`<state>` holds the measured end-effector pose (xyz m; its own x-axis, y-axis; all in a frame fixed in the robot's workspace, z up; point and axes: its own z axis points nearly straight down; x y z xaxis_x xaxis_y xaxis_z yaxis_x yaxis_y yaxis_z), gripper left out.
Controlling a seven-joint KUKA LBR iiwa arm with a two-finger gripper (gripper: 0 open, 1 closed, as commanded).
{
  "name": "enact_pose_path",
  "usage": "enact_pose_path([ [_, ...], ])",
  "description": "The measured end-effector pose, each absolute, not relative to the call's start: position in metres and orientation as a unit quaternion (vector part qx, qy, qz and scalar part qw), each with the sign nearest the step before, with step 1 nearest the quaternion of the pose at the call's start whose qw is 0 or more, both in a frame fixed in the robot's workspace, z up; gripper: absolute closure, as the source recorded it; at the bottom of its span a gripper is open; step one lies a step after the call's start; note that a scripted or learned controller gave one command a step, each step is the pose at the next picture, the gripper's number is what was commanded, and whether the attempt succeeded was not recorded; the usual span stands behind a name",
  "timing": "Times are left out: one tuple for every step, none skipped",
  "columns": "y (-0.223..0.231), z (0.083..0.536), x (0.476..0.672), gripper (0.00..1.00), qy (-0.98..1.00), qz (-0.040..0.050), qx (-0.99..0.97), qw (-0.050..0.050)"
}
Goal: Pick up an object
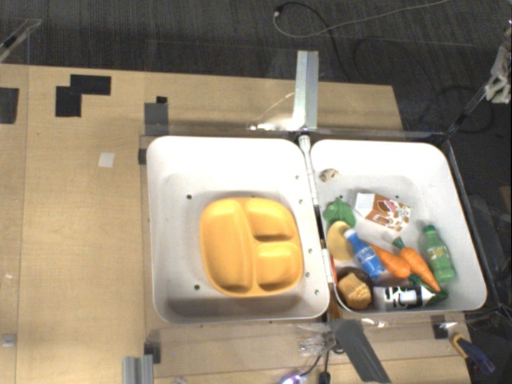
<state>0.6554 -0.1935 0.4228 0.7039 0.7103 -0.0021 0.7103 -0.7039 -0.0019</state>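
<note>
The right bin (432, 162) holds a heap of toy groceries along its near left side. An orange carrot (410, 264) lies in the middle of the heap, with a green bottle (438, 254) to its right. A blue bottle (367, 258) lies beside a yellow item (340, 239) and a green vegetable (338, 214). A white and brown snack box (385, 212) sits behind them. A brown pastry (355, 289) and a black can (404, 297) rest at the front edge. A small pale piece (328, 174) lies alone near the back left corner.
The left bin (172, 174) holds a yellow divided plate (250, 245). A metal post (306, 90) stands behind the seam between the bins. Black marks (80, 93) dot the wooden bench on the left. Cables (376, 14) run over the dark floor behind.
</note>
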Motion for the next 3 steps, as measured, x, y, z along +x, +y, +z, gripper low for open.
enact_pose_path([
  [-0.155,0.420,0.633,1.00,-0.517,0.0001,-0.856,0.000],
  [-0.153,0.429,0.634,1.00,-0.519,0.0008,-0.855,0.001],
  [-0.170,0.310,0.660,1.00,-0.425,0.0013,-0.905,0.001],
])
